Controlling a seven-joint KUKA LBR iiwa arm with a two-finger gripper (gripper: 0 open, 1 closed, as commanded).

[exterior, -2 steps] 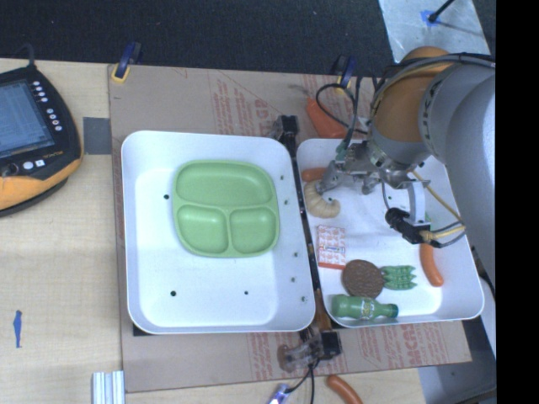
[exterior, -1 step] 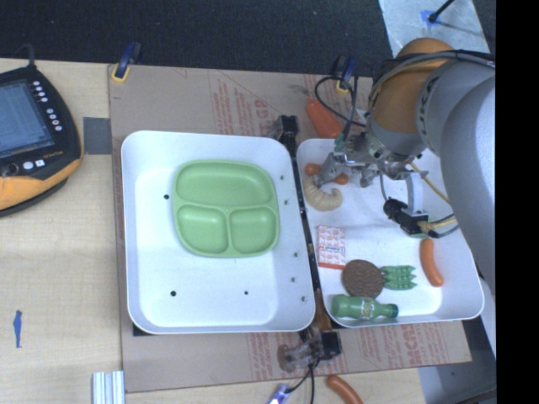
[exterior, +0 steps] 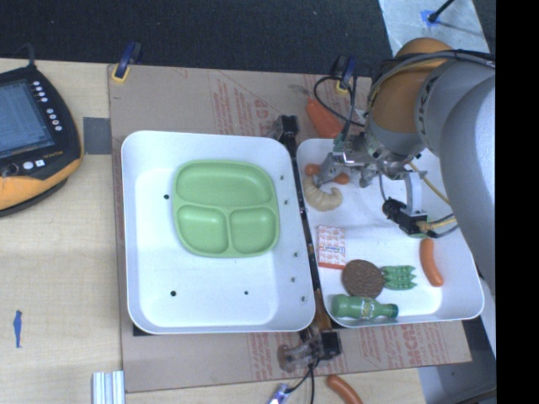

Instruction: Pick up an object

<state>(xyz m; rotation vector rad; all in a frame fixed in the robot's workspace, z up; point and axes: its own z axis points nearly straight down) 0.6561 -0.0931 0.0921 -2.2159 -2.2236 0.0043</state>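
Gripper [exterior: 337, 165] low at right bin's [exterior: 455, 310] far end, over croissant [exterior: 324, 196] | grip state: cannot tell | risk: crowded corner, pastry may slip sideways.

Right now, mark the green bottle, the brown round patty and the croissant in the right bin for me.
green bottle [exterior: 364, 309], camera view, the middle of its body, lying on its side.
brown round patty [exterior: 363, 278], camera view, the centre of its top face.
croissant [exterior: 323, 196], camera view, the middle of its curved body.
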